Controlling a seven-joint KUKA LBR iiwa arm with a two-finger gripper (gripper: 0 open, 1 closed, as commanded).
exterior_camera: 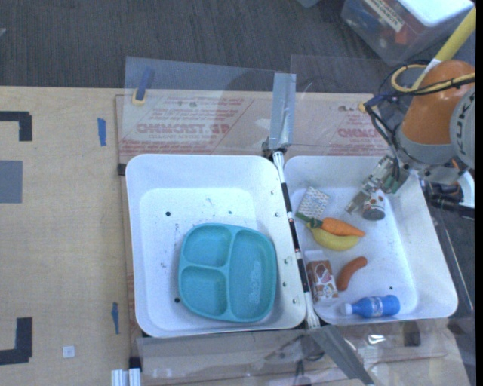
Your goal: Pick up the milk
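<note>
End effector (pixel 375 194) hangs over the far part of the right bin (pixel 430 249), below the arm's orange band (pixel 439 102); whether its fingers are released or clenched cannot be told, as their tips merge with a small grey round object (pixel 373 212) lying directly beneath.

Surface (pixel 60 249): pale wood-coloured board with black corner marks and blue tape strips (pixel 101 131) toward its left edge. Dark carpet-like floor (pixel 189 30) lies beyond the far edge. Clear plastic sheets with reversed red lettering (pixel 185 121) lie flat behind both bins.

Left bin (pixel 151 181): shallow, white, matte, with dark specks. It carries a turquoise divided plate (pixel 228 273), glossy, rounded, three compartments.

Right bin contents:
- Milk (pixel 322 280), a small brown-and-white carton, lies flat near the bin's left wall toward the near edge, well apart from the end effector.
- Sausage (pixel 352 272), orange-red and smooth, just right of the carton.
- Blue bottle (pixel 373 307) with white cap, on its side at the near edge.
- Banana (pixel 336 240), yellow, curved, with a carrot (pixel 339 225) lying across it.
- Small patterned grey-white packet (pixel 313 201) near the left wall, far side; its print is too fine to read.

Items at the frame's top right, a blue-and-white container (pixel 392 22) and a yellow bar (pixel 456 38), are cut off. Arm body is cropped by the right edge.
</note>
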